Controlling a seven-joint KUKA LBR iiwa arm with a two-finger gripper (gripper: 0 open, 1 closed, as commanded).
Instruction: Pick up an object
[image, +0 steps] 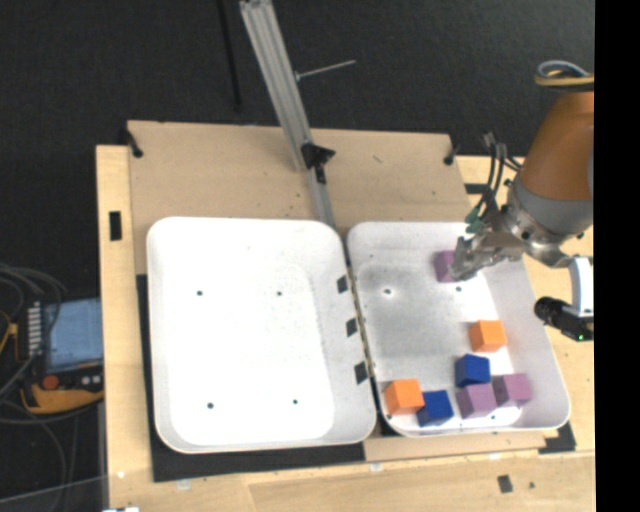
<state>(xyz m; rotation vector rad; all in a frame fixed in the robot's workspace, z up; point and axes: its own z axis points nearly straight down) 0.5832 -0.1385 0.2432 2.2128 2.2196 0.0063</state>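
— Tool (468, 258) low over the right bin (420, 300), near its back edge, toward the table's (230, 165) right rear corner. Fingers apart or together: cannot tell, too small and dark against the bin floor.

— And bigger things first?

— Grey arm (555, 170) with orange band reaching in from the table's right edge. Left bin (250, 330) sitting beside the right one, toward the table's left edge.

— Progress?

— Judged early to middle. Nothing seen lifted, nothing seen clamped. Reaching down appears done; grasp and lift left.

— Likely target?

— Purple block (443, 265) at the back of the right bin, just beside the tool on its left, possibly touching it; partly hidden by the tool. Resting on the bin floor, by the look of it.

— Other blocks?

— All toward the table's front right corner, well apart from the tool: orange block (487, 335) alone mid-bin near the right wall; then blue block (472, 370), two purple ones (476, 399) and (517, 388), a second orange (404, 395) and a second blue (435, 408) along the front wall.
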